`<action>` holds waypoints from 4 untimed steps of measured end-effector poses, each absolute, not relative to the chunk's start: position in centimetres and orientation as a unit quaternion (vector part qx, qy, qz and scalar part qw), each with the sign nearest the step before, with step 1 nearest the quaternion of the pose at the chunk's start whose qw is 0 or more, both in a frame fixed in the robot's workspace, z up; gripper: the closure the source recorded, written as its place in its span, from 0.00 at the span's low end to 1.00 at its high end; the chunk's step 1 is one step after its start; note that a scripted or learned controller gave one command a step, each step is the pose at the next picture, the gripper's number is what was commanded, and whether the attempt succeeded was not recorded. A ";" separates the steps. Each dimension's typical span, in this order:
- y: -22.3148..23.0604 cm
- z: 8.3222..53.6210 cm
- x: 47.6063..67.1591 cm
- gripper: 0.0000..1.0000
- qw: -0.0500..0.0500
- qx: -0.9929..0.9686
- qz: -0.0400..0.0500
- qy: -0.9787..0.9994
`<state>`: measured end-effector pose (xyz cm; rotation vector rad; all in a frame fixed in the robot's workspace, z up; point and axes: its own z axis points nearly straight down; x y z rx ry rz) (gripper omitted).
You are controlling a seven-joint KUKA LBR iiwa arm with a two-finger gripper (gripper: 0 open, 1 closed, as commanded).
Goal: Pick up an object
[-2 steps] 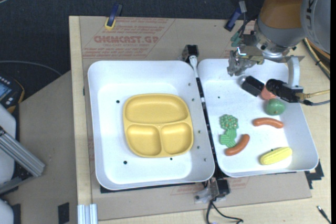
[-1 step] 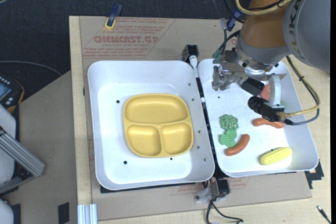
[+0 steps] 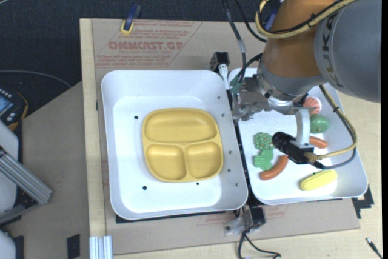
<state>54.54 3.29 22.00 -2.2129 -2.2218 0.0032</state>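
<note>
- Hovering over the right bin (image 3: 357,182) with my arm (image 3: 315,39), I judge I am at the reaching step: nothing lifted yet, an item still to be chosen.
- Nearest the camera in that bin lies one yellow corn cob (image 3: 318,179), beside one orange-red sausage (image 3: 274,168).
- Just beyond sit two green leafy pieces (image 3: 263,150), one close behind the other, and a black part of my tool (image 3: 290,147) reaches down between them and one small orange piece (image 3: 318,142).
- Farther back are one green round thing (image 3: 319,124) and one pink-red thing (image 3: 312,104), partly under my wrist.
- My jaws (image 3: 250,101) sit at the bin's far left edge; whether they are parted or closed I cannot tell.
- Next, I judge, I must centre over a single item with room around it, then descend.
- The left bin (image 3: 115,130) holds one yellow divided tray (image 3: 182,144).
- On the counter (image 3: 97,63) beyond lies one blue-and-yellow clip (image 3: 130,17).
</note>
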 end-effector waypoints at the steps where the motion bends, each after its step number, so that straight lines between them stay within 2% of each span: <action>1: 4.6 21.6 54.4 1.00 0.002 -0.706 0.001 -0.708; 2: 4.7 21.6 55.3 1.00 0.000 -0.707 -0.001 -0.707; 4: 3.5 23.0 55.5 1.00 -0.001 -0.707 -0.001 -0.707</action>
